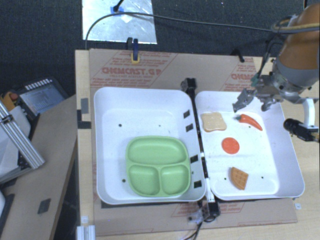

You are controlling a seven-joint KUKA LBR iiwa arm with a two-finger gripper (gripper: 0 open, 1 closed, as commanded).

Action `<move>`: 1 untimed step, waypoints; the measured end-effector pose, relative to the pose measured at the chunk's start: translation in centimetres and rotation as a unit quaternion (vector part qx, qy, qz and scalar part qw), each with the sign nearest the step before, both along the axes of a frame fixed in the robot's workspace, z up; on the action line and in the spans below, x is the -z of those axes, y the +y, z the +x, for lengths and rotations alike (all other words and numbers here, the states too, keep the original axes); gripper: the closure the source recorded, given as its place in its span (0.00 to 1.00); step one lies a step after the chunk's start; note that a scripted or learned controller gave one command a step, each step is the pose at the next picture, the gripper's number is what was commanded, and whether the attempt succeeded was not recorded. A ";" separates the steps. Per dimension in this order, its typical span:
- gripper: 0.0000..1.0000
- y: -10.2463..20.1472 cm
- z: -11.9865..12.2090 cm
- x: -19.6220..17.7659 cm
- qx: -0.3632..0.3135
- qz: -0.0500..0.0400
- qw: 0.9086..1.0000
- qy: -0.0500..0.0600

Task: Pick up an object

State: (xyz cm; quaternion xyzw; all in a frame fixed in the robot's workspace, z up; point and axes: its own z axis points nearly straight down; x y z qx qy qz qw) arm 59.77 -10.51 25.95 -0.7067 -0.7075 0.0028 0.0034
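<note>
The open claw (254, 99) hovers above the slim orange-red toy chilli (250, 121), whose long axis runs from ten to four o'clock; nothing sits between its spread fingers.

Left bin (107, 134): lying frame-left, holding a divided tray (158, 165) at its lower middle.
Right bin (287, 169): holding bread slice (213, 121) upper left, carrot (250, 121) upper right, round slice (230, 145) centre, waffle piece (239, 177) below.
</note>
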 end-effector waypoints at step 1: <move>0.00 0.0 0.2 -0.6 -0.001 -0.001 1.000 -0.005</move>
